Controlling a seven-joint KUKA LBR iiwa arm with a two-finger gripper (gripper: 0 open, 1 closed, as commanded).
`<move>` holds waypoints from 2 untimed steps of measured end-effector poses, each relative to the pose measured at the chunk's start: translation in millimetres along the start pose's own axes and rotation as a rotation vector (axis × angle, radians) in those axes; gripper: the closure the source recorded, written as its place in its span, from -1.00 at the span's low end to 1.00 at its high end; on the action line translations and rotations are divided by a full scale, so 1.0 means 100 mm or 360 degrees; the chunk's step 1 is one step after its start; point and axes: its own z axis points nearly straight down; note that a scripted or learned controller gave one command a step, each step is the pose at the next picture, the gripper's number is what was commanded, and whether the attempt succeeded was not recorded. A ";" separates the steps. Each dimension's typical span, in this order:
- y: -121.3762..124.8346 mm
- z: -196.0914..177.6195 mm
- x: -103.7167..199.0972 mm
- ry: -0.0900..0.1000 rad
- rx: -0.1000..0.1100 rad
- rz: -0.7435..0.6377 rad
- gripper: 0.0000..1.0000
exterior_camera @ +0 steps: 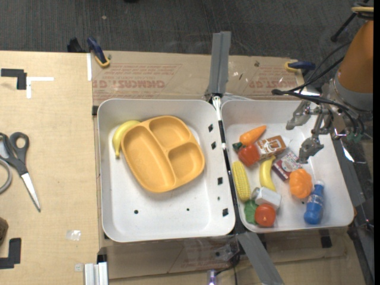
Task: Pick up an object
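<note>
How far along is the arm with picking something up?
Early. Done: the gripper is above the right bin, open. In hand: nothing sits between its fingers. Left: drop onto a toy, perhaps the orange just below, close and lift.

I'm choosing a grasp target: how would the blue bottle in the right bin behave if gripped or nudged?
The blue bottle lies on its side, so a nudge would probably roll it. It looks like smooth plastic, likely light and a bit slippery. The orange ball close beside it may crowd the gripper.

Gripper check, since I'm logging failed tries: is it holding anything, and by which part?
Nothing is held. The gripper hangs open above the right bin, with no toy between its fingers.
</note>
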 end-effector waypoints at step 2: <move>0.05 1.37 0.96 -0.0007 0.0000 0.0323 -1.00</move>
